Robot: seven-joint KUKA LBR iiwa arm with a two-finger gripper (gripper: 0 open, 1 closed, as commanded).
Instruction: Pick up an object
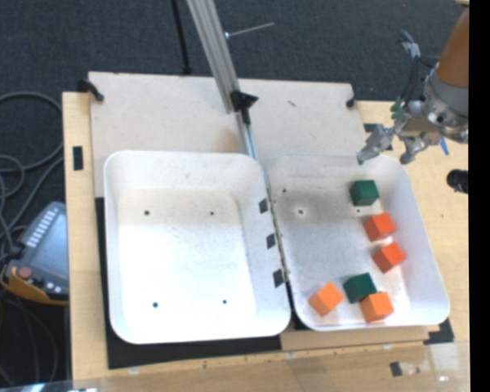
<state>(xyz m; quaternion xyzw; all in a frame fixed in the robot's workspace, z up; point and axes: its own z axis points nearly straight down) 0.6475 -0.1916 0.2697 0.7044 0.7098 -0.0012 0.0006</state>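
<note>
My gripper [389, 150] hangs over the far right rim of the right bin [327, 227], open, with nothing between its fingers [371, 149]. A dark green block [363, 192] lies just below and left of it inside the bin. Two orange blocks [380, 226] [389, 256] sit along the right side. Near the front lie another orange block [327, 298], a second green block [359, 287] and an orange block [376, 306] touching it.
The left bin [188, 243] stands beside the right one, with small black clips [271, 241] along the shared rim. A slanted aluminium post [216, 47] rises behind the bins. Cables and a pendant [41, 247] lie off the bench's left.
</note>
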